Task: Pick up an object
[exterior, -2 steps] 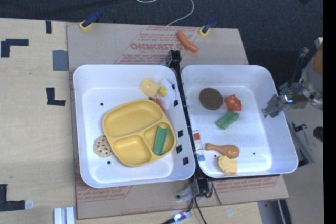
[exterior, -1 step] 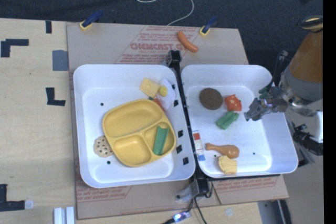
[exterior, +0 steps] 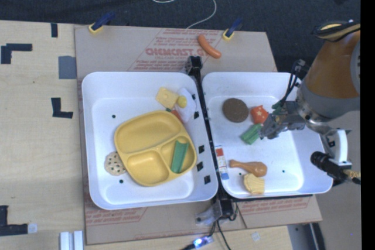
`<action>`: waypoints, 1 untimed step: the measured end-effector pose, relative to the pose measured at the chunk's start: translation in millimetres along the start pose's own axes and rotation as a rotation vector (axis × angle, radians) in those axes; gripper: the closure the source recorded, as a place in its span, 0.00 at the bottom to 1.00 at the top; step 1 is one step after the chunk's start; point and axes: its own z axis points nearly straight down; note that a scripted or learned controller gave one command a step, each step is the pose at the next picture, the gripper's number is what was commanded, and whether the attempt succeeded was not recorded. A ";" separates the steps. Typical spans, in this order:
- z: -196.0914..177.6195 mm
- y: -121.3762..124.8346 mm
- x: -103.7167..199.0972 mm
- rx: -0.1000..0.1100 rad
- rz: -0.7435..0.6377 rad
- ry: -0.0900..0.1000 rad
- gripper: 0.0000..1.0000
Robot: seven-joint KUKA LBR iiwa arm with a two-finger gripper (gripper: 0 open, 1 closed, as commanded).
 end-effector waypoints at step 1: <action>7.2 -8.9 51.1 0.001 -0.002 0.001 1.00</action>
